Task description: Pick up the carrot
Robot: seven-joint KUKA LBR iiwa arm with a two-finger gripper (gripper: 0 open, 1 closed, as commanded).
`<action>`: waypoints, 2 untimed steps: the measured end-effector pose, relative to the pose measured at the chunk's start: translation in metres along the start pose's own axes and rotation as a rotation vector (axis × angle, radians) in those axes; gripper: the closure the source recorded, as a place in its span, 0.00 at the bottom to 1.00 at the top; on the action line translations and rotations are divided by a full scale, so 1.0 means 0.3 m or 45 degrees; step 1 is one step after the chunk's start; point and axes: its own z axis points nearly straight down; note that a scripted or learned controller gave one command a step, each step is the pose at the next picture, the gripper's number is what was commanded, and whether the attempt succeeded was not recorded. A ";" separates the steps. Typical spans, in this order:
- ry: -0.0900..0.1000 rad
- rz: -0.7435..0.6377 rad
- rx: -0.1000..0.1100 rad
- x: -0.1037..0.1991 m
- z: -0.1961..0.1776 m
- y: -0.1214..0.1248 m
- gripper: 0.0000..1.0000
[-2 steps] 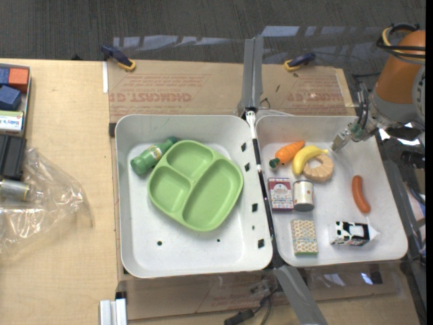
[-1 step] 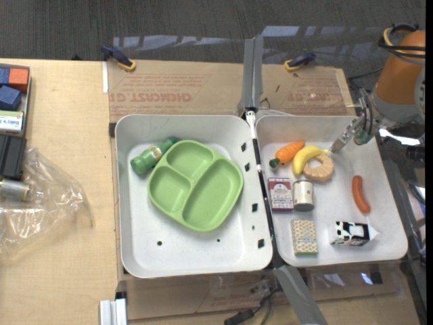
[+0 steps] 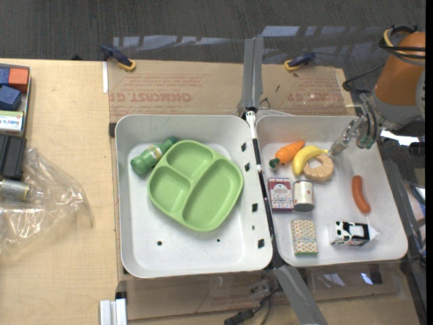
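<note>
1. The carrot (image 3: 289,151) lies in the right bin (image 3: 396,239), at its far left, its tip touching the banana (image 3: 306,158)
2. It looks like a light, stiff, smooth toy, so it may slip; grip across the thick orange middle, clear of the banana
3. The tool (image 3: 344,143) hovers right of the bagel (image 3: 318,169), whether released or clenched I cannot tell

A pale wooden surface (image 3: 61,249) is seen under flattened brown cardboard (image 3: 176,90), with dark grey carpeted floor (image 3: 203,12) beyond.
</note>
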 end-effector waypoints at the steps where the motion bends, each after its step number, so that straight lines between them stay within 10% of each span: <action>1: 0.001 -0.241 -0.001 0.014 0.001 -0.011 1.00; 2: -0.002 -0.408 -0.003 0.136 -0.107 0.086 1.00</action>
